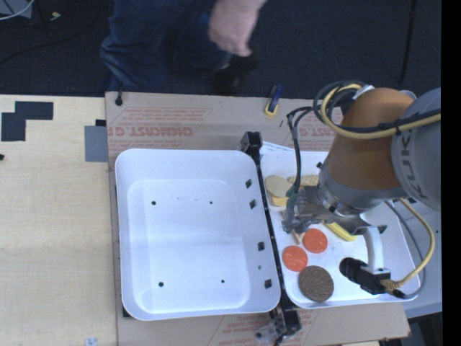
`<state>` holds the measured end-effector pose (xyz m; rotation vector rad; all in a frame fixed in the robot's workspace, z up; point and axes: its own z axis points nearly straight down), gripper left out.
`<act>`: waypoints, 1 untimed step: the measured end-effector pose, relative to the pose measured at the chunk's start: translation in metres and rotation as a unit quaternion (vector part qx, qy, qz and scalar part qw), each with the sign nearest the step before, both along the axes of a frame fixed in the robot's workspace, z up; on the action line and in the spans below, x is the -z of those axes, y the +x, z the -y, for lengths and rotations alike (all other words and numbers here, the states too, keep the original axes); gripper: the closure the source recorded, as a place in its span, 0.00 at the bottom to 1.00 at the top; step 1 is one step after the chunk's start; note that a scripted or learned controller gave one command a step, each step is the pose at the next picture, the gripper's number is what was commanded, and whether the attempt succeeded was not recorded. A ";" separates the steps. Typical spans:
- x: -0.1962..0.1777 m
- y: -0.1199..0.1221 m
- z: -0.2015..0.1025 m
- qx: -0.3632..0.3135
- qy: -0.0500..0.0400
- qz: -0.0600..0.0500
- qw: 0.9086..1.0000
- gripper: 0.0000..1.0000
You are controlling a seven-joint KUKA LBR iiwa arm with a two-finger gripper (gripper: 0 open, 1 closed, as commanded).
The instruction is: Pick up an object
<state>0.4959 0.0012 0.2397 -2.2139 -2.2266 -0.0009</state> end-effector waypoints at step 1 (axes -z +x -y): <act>-0.188 0.004 -0.113 -0.004 0.003 0.008 1.000 1.00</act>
